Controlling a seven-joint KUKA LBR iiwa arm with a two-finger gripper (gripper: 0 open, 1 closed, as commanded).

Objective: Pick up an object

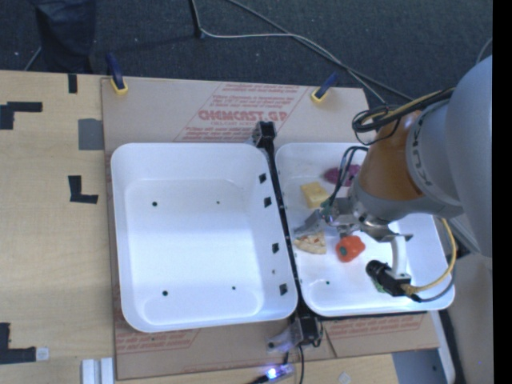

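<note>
Wooden bench (48,238) bears cardboard sheet (240,114); dark carpet (320,14) beyond.

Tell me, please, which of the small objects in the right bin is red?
The red one is the rounded object lying toward the near side of the right bin, just below the arm's wrist. The others are a yellow block, a purple piece and a tan piece.

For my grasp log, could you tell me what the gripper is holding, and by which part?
It cannot be told: the gripper sits low in the right bin among the small objects, nothing visibly between its fingers.
</note>
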